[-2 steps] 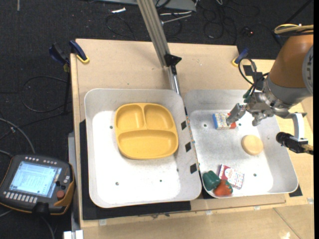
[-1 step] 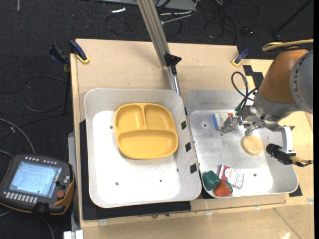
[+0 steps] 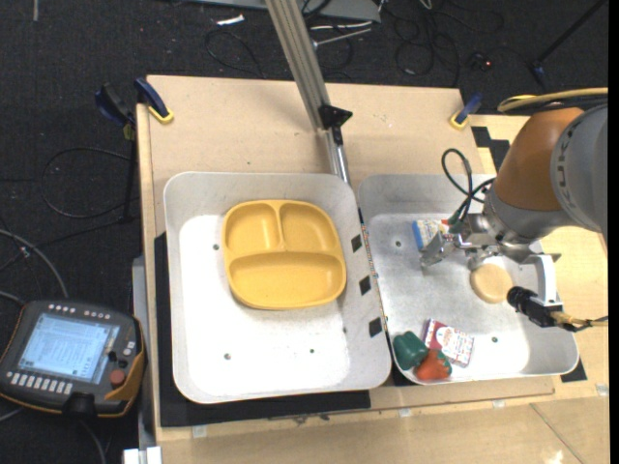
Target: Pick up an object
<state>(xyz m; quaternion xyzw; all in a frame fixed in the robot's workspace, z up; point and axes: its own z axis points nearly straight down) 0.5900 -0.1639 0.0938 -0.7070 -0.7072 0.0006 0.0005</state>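
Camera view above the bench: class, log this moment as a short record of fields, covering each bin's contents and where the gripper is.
left bin: yellow divided plate, upright
right bin: blue-and-white packet, tan round object, red-and-white carton, red and green toy vegetables at near left corner
gripper: low over the right bin, beside the packet
grasp: cannot tell
arm: enters from the right

arm [image 3: 556, 167]: cut off by the right edge
blue-and-white packet [image 3: 427, 230]: partly hidden behind the claw [image 3: 437, 251]
pendant [image 3: 68, 356]: screen text too small to read
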